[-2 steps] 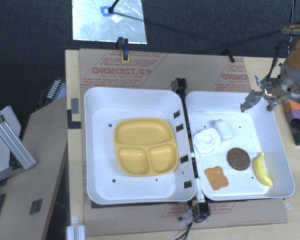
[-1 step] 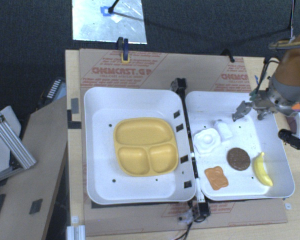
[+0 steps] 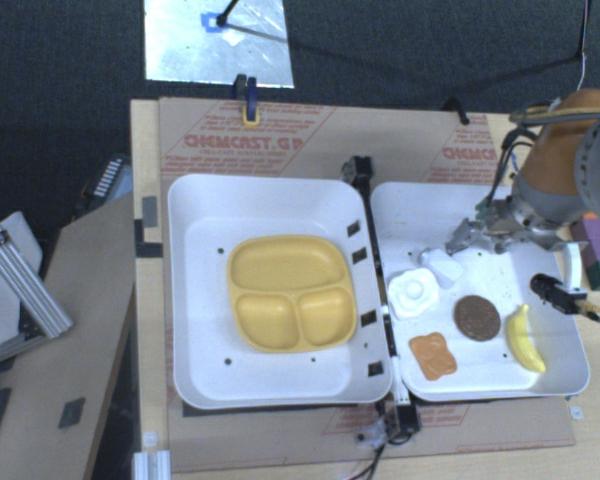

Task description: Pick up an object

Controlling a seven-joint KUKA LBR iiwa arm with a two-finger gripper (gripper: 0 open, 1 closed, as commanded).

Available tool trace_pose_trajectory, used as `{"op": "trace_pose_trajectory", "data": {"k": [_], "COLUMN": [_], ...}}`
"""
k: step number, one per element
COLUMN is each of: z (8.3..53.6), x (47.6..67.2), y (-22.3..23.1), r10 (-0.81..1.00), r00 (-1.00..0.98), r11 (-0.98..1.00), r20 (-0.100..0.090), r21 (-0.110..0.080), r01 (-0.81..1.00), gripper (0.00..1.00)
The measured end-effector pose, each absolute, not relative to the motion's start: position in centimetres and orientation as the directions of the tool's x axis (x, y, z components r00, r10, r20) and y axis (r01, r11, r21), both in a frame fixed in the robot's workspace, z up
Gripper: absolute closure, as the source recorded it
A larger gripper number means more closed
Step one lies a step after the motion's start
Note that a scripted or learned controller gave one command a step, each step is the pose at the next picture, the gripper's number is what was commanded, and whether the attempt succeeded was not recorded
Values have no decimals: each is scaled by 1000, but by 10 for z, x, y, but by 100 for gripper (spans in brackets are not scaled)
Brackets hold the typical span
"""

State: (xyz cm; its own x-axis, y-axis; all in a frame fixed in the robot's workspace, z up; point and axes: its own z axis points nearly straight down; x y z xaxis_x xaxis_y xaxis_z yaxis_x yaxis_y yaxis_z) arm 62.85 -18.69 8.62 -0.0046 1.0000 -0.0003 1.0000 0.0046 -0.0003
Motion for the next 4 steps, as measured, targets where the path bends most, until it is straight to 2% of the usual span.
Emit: {"op": "trace_pose_trajectory", "data": {"k": [1,2,3,4], "z": [101,145,196,209], "x": [630,632,643,644], "y": [-188,-191,-194,-194], "r10": [1000,1000,1000,1000], "r00": [-6,-3,-5,-5], "r11": [6,3,5,5], "r20": [-2,-2,-3,-1], "r21": [6,5,8,4], "r01": [1000,1000,1000,1000], "gripper": [100,100,100,100]}}
